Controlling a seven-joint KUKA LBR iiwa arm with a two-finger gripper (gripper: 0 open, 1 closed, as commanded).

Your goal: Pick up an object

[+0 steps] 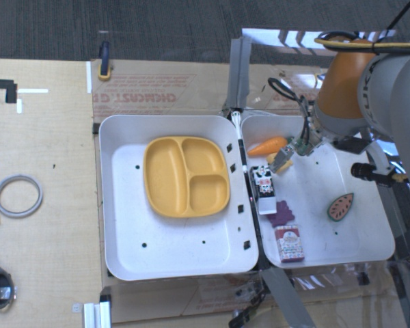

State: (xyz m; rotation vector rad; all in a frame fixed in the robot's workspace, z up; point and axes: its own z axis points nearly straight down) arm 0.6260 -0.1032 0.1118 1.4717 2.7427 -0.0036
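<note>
Camera view: the gripper (pixel 285 157) hangs low in the right bin (pixel 369 244), beside a smooth orange carrot (pixel 267 145); whether it grips anything, I cannot tell. A black-and-white box (pixel 263 182), purple piece (pixel 283 214) and red packet (pixel 289 243) lie nearby. A yellow divided plate (pixel 186 176) fills the left bin (pixel 123 238).

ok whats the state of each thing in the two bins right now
yellow divided plastic plate: flat in left bin, compartments bare
orange toy carrot: lying in right bin, beside gripper
gripper: low over right bin's left side
red printed box: lying flat
brown oval slice: lying apart
</note>
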